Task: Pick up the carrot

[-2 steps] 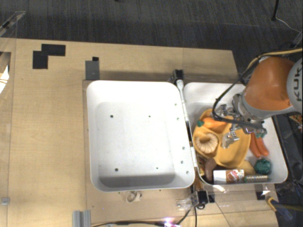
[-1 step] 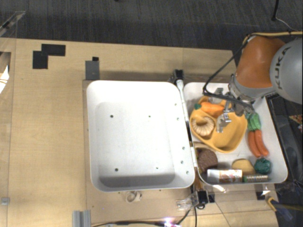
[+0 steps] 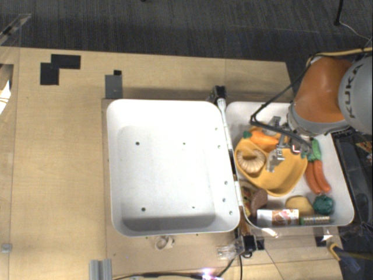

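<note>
Carrot (image 3: 317,175) lies in the right bin (image 3: 345,210), along its right-hand side, orange-red body slanting toward the near wall and green top (image 3: 315,150) pointing toward the far end. It sits just beside the yellow bowl-like piece (image 3: 287,177), seemingly wedged between that piece and the bin's right wall, which is probably why it rests at a slant.

The pincer (image 3: 278,156) hangs low over the middle of the same bin, above the yellow piece and close to the tan, mushroom-like item (image 3: 251,158). It is off to the left of the carrot, near but not over it. Whether its tips are apart or together I cannot tell; the metal parts blur into the clutter beneath, and nothing is visibly caught between them. The arm's wrist (image 3: 326,95), grey with its orange band, covers the far right corner of the bin.

Other things crowd the bin: an orange item (image 3: 263,139) at the far side, a yellowish potato-like lump (image 3: 299,203), a dark green broccoli-like piece (image 3: 324,203), and a labelled tube (image 3: 284,217) along the near wall. The left bin (image 3: 169,162) sits alongside on the counter (image 3: 52,174).

My judgement is that the grasp has not begun; the pincer needs to shift right and line up across the carrot's narrow width. Crowding is the risk, since the yellow piece leaves little room on that side.
</note>
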Robot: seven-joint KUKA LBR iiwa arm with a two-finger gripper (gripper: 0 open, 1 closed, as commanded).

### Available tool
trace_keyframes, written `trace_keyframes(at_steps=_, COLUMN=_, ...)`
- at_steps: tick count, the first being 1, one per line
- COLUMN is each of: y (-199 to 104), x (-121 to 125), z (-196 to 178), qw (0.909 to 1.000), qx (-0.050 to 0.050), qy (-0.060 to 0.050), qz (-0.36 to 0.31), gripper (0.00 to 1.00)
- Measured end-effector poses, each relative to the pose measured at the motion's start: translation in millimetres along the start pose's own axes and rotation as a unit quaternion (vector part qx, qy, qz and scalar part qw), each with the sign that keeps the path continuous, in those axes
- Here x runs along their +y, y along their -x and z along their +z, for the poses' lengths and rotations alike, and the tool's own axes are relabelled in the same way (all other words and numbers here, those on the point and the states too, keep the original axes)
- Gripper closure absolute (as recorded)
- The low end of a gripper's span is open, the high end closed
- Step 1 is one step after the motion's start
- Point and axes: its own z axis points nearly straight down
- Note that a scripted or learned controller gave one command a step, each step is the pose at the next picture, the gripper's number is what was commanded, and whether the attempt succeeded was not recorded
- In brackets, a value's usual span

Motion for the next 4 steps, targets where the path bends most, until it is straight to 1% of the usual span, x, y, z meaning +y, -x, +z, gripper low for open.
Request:
trace_keyframes(at_steps=1, y=-26.7, x=-5.1, z=-0.8, qw=0.9847, qx=0.002, qy=0.001, qz=0.174, gripper=0.0)
trace_keyframes(at_steps=2, y=-3.1, x=1.2, z=2.1, qw=0.9486, qx=0.009, qy=-0.001, qz=0.316, gripper=0.0)
trace_keyframes(at_steps=3, y=1.5, x=-0.4, z=-12.0, qw=0.9496, qx=0.002, qy=-0.001, qz=0.313, gripper=1.0)
trace_keyframes(at_steps=4, y=-94.0, x=88.4, z=-93.3, qw=0.9585, qx=0.026, qy=0.015, qz=0.283, gripper=1.0)
